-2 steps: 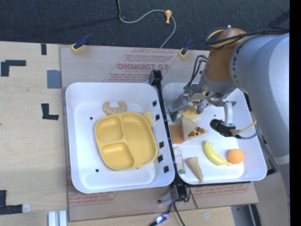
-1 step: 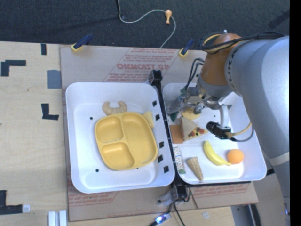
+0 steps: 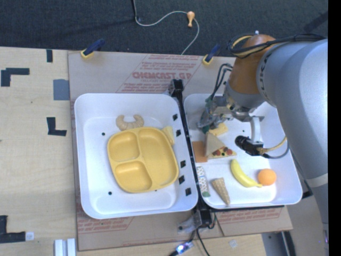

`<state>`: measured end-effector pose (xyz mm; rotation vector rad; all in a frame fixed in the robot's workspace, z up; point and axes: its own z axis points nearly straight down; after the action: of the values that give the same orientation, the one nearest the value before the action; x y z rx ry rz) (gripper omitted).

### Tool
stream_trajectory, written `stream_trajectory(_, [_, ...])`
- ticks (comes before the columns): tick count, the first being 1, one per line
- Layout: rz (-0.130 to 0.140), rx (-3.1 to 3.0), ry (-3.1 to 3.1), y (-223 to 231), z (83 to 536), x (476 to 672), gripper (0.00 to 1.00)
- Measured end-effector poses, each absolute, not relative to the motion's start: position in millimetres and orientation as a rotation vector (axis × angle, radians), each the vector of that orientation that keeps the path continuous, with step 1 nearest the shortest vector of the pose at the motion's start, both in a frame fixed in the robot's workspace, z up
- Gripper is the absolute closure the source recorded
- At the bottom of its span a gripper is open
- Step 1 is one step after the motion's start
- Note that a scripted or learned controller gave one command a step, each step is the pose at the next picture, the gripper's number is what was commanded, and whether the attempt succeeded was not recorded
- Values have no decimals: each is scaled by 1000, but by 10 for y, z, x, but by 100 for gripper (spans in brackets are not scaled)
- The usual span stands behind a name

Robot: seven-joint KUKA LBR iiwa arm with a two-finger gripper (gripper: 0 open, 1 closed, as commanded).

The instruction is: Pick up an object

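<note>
Over the right bin (image 3: 285, 196), at its 11 o'clock corner, you have the gripper (image 3: 209, 122) lowered; whether it is released or clenched cannot be told. You can count six items there: one banana (image 3: 243, 174), one orange (image 3: 266, 177), one cone (image 3: 220, 190), one pizza slice (image 3: 221, 152), one pale wedge (image 3: 215, 141), one brown slab (image 3: 199, 151). Left bin (image 3: 88, 159): one yellow tray (image 3: 141, 159) at centre, one croissant (image 3: 129, 122) at its 12 o'clock.
</note>
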<state>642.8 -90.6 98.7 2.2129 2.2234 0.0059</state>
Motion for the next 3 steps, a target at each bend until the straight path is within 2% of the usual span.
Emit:
stream_trajectory(2, [2,2219,2223,-940,1961,6568,100])
stream_trajectory(3, [3,2219,2222,-932,2262,6574,100])
